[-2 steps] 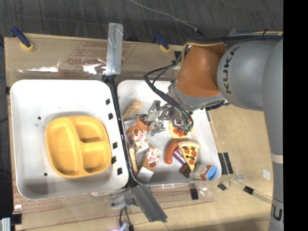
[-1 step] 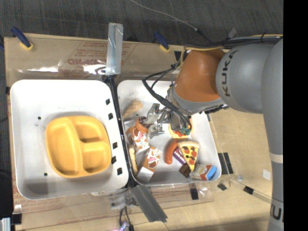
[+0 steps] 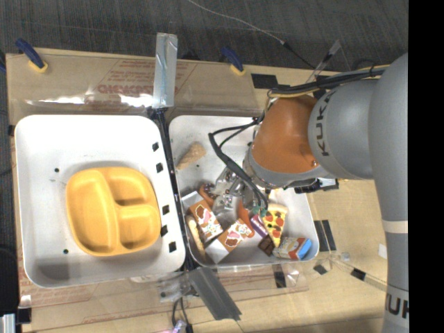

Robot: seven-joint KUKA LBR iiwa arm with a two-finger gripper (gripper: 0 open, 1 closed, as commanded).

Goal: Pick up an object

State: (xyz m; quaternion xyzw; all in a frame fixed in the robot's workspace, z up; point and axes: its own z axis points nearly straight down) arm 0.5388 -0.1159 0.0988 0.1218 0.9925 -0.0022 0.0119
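Camera view: looking down at a slant on a brown worktop (image 3: pixel 208 71) with two white bins side by side.
Arm: big grey arm (image 3: pixel 368 127) with an orange band (image 3: pixel 284 137), coming in from the right and hanging over the right bin.
Left bin: the left bin (image 3: pixel 41 144) has one yellow divided tray (image 3: pixel 112 210) lying flat in it, kinda toward the near side.
Right bin: the right bin (image 3: pixel 208 127) has a jumble of small stuff packed at its near end.
Gripper: the gripper (image 3: pixel 232 196) is down among that jumble, pretty cluttered there.
Fingers: honestly can't tell if they're wide, narrow or holding anything.
Boxes: small printed boxes (image 3: pixel 239 233) lie touching each other, right below the gripper.
Bread: a tan bread-like piece (image 3: pixel 191 156) sits apart near the bin's left wall.
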